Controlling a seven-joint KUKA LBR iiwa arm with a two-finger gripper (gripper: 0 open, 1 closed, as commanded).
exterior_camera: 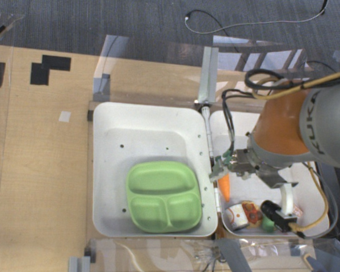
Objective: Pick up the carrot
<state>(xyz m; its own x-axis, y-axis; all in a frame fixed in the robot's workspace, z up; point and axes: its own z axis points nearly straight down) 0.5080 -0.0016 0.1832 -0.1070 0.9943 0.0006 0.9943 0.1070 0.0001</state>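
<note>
The orange carrot [224,188] lies in the right bin [318,228], against its left wall, pointing toward the front edge. My gripper [220,168] hangs right over the carrot's far end, close to the divider between the two bins. The orange-banded wrist and grey arm cover the middle of the right bin behind it. I cannot make out whether the carrot is touched.
A green divided plate [164,196] fills the front of the left bin [119,130]. In the right bin's front corner sit a small white and red can [237,215], a red-orange item [251,211] and a green item [266,224], all near the carrot's tip.
</note>
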